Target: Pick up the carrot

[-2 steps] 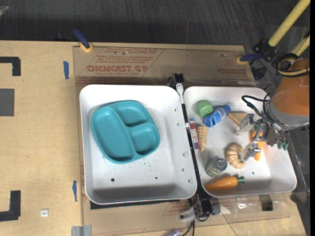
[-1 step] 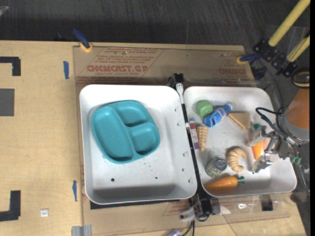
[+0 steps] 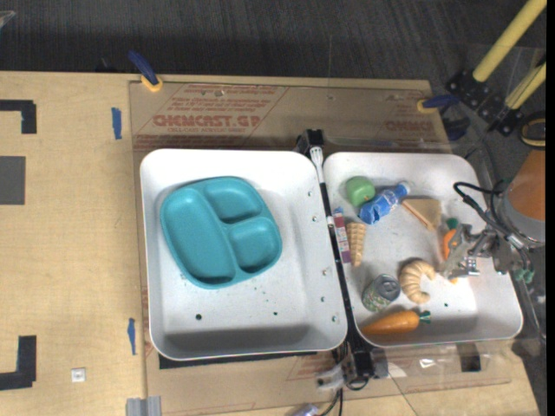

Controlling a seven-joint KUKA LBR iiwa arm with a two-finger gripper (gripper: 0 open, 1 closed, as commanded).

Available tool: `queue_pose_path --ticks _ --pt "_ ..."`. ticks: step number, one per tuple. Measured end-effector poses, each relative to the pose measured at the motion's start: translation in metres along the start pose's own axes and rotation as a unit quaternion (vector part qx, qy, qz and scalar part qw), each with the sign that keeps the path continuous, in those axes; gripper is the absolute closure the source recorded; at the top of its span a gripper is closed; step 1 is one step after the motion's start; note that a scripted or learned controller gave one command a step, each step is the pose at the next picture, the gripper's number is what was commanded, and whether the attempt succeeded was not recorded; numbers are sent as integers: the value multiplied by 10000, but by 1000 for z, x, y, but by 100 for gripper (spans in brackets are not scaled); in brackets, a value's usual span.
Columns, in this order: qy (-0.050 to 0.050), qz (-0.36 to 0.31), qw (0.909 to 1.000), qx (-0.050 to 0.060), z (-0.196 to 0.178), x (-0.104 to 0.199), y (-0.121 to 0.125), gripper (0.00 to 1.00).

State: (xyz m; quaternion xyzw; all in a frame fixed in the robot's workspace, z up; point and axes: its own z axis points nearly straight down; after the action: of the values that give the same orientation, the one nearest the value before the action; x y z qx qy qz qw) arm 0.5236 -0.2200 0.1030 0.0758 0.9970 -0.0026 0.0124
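Note:
The carrot (image 3: 392,322), orange with a green stub at its right end, lies on its side along the near wall of the right bin (image 3: 494,315). My gripper (image 3: 460,261) hangs low over the right side of that bin, above and to the right of the carrot and apart from it. The arm (image 3: 529,199), with its orange band, comes in from the right edge. A small orange and green piece (image 3: 448,239) sits just left of the gripper.
Also in the right bin are a croissant (image 3: 417,278), a can (image 3: 380,291), an ice cream cone (image 3: 355,243), a blue bottle (image 3: 382,203), a green ball (image 3: 359,189) and a tan wedge (image 3: 422,210). The left bin (image 3: 173,319) holds a teal divided plate (image 3: 220,229).

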Motion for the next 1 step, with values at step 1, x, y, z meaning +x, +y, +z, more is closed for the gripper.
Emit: queue_pose_path --ticks 1 --pt "37 -1197 9928 -11 11 18 61 100"
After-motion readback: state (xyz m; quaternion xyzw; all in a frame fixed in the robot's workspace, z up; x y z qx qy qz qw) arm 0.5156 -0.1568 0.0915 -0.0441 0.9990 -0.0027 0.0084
